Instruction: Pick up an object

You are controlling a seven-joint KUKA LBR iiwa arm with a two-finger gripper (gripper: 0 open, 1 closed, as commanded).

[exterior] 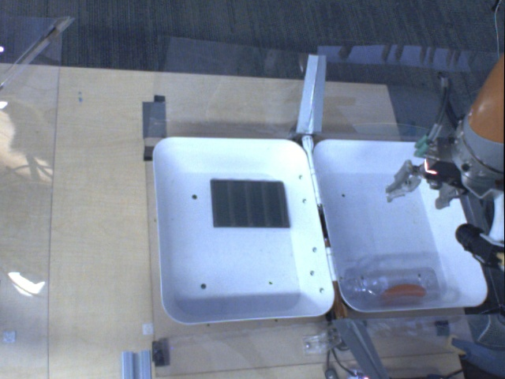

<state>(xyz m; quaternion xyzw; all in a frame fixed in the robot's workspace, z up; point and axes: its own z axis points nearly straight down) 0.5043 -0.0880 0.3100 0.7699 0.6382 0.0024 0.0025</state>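
Clear plastic bottle (392,287) with an orange piece inside lies along the right bin's (359,172) near edge; up by that bin's right edge hovers the gripper (422,186), fingers spread apart, clamping nothing

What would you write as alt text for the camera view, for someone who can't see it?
A grey arm's two-finger gripper hovers over the right shallow white bin, where a clear plastic bottle with an orange patch lies near the front. The left white bin has a dark ribbed rectangular panel.
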